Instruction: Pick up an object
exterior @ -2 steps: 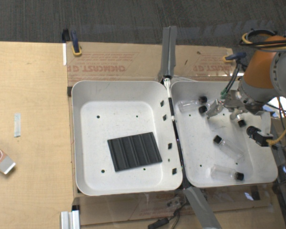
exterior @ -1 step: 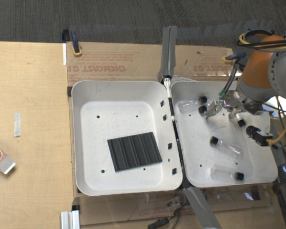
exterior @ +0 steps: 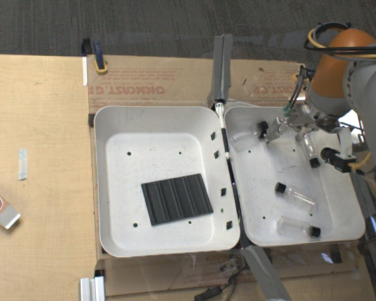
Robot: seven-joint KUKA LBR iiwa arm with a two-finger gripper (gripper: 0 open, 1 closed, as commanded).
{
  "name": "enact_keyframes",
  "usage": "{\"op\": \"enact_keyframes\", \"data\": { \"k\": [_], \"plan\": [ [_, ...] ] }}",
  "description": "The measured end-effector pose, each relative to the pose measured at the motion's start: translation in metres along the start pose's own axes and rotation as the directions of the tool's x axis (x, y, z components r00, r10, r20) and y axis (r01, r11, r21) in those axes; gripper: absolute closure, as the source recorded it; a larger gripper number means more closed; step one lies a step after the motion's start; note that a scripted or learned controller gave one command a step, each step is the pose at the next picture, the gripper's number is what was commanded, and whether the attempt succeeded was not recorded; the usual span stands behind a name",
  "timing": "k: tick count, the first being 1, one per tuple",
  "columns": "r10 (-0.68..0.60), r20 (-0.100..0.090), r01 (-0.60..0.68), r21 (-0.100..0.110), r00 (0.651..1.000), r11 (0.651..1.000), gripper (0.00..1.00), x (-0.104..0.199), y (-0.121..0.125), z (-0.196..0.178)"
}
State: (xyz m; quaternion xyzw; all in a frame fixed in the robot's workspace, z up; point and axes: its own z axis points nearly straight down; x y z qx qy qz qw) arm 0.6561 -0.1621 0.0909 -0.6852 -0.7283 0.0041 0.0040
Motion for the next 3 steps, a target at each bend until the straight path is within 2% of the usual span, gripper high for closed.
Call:
{"op": "enact_keyframes", "data": {
  "k": [1,2,3],
  "plan": [
    [-0.076,-0.035,0.076,0.004,0.997,0.997,0.00,-0.025,0.003,0.000],
    [-0.248,-0.019,0.247,-0.022,0.969,0.969,0.00,-0.031,-0.022,-0.003],
    [-0.306,0.004,0.306,-0.011,0.952,0.952,0.00,-0.013,-0.028,-0.001]
  ]
}}
